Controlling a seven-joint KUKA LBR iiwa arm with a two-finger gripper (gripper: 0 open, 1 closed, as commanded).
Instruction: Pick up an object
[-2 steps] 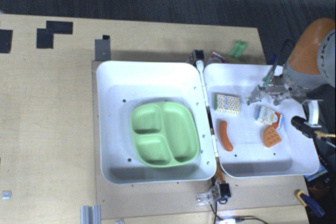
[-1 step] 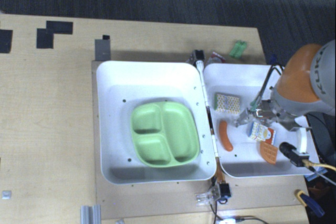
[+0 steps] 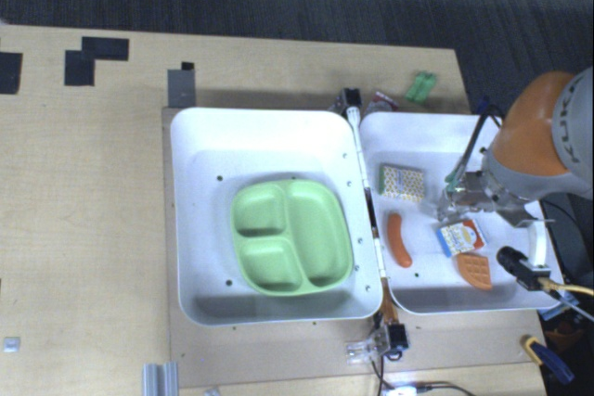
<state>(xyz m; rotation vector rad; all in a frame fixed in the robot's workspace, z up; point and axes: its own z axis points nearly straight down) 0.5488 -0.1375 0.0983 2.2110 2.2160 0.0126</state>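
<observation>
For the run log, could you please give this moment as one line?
gripper over right bin, above blue packet | sausage, waffle loose | green tray in left bin

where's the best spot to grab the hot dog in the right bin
Probably across its middle, coming straight down. The hot dog lies flat and nearly lengthwise up the right bin, narrow side to side, with bare floor on both flanks for fingers.

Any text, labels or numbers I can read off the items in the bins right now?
No text is readable.
Blue and white packet under the gripper: has print, too blurred to read.
Patterned packet: only a speckled pattern, no legible words.
Green tray, sausage, orange waffle: no markings visible.
</observation>
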